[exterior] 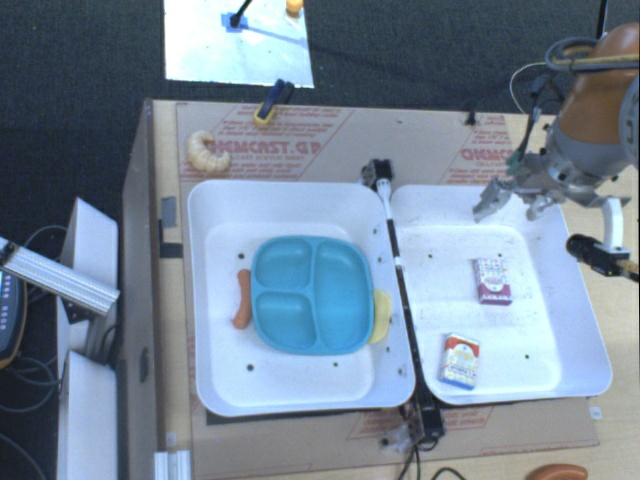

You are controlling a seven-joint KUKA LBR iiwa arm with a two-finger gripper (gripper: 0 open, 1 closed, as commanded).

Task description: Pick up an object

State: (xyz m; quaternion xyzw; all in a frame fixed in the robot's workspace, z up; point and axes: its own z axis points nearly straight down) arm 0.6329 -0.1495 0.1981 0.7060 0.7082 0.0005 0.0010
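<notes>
Claw (pixel 512 198) poised over the far edge of the right bin (pixel 590 343), fingers apart, nothing between them. Nearest pick: red-and-white carton (pixel 492 280), lying flat mid-bin, below and just left of the claw in the camera view, long axis running roughly away from the camera, so best pinched across its short sides. Further toward the near rim, a blue-and-orange carton (pixel 460 360), also flat, tilted slightly. Both small printed card boxes, crisp-edged, likely light and stiff. Left bin (pixel 215 218) well apart from the claw: smooth teal plastic tray (pixel 309 294) with four compartments, a slim orange sausage shape (pixel 242 299) just beside its left edge, a yellow piece (pixel 381 315) peeping from under its right edge.
</notes>
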